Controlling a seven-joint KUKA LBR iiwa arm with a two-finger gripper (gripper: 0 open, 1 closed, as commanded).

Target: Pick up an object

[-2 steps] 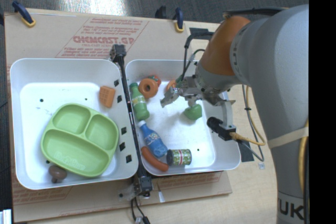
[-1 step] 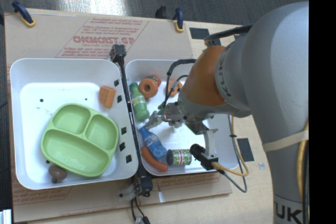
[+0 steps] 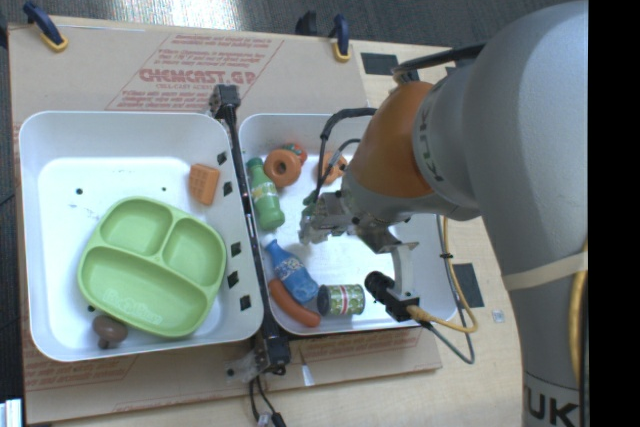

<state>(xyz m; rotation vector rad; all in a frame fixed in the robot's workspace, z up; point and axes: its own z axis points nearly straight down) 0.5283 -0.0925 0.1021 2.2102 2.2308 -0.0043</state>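
Green bottle (image 3: pixel 266 195) lies just left of the tool (image 3: pixel 318 220).

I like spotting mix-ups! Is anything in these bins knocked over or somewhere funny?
A few things lie on their sides in the right bin: the green bottle, the blue bottle and the small can. In the left bin, a brownish lump sits in the corner beside the green tray. Nothing looks spilled or broken.
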